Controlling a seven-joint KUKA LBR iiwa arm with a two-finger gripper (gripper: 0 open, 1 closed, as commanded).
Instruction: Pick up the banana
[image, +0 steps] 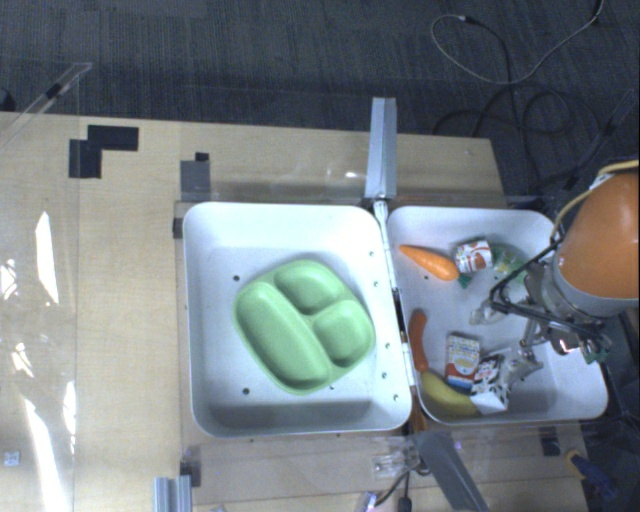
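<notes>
The banana (447, 391) lies unlifted at the right bin's (590, 405) near-left corner, beside a carton (462, 358). The gripper (520, 345) hangs nearby; its state I cannot tell, so the pickup seems undone.

Yellow banana (446, 393) lies at right bin's near-left corner.

Mostly smooth plastic on a pale wood bench.
Both bins (200, 330) look like matt white plastic; the green divided tray (300, 325) smooth, slightly glossy plastic; banana (445, 392) and carrot (430, 262) smooth-skinned; bench top (100, 300) light wood grain; the divider post (382, 150) brushed grey metal; the floor (250, 50) dark rough carpet.
</notes>
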